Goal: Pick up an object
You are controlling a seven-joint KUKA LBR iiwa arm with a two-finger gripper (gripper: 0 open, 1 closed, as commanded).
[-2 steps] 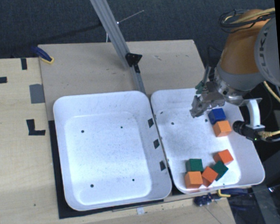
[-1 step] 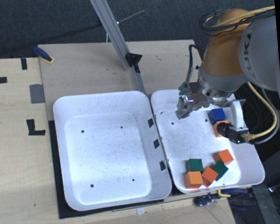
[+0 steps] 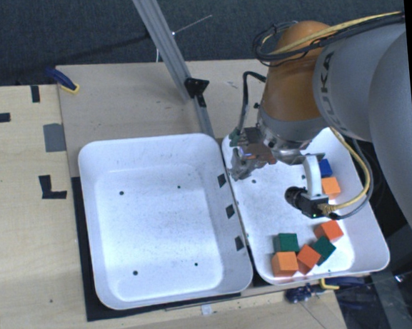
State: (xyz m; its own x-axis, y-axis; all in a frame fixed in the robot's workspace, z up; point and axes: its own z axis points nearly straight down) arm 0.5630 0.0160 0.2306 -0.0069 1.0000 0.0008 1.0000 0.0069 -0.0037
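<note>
Currently, camera view, looking down at a slant. Two white bins side by side on the desk [image 3: 26, 233].

Left bin [image 3: 152, 201]: big, mid-frame, sits on a dark mat [image 3: 82, 243]. Right bin [image 3: 267, 205]: right of centre, upper part covered by the arm [image 3: 293, 95], grey w/ orange band, coming in from frame right.

End effector [image 3: 241, 161] is at the upper-left corner of the right bin, just beside the rim the two bins share. Open or closed: can't tell, too blurred and dark there.

Task objs are blocks, all in the right bin, all well apart from the end effector:
- blue block [image 3: 324, 166], right side of the bin, partly behind the robot's hardware.
- upper orange block [image 3: 330, 186], just below the blue one, touching or nearly so.
- red-orange block [image 3: 331, 229], lower right, tilted.
- green block [image 3: 286, 241], lower middle.
- lower orange block [image 3: 284, 263], directly under the green block, touching it.
- tilted red-orange block [image 3: 309, 256], just right of the lower orange block.
- dark green block [image 3: 325, 248], partly hidden behind the tilted one.

Misc: grey metal strut [image 3: 171, 48] runs diagonally from top centre down toward the bins. Black tape marks [image 3: 47, 187] on the desk at frame left. Small blue-and-yellow item [image 3: 62, 78] at upper left, too small to ID.
</note>
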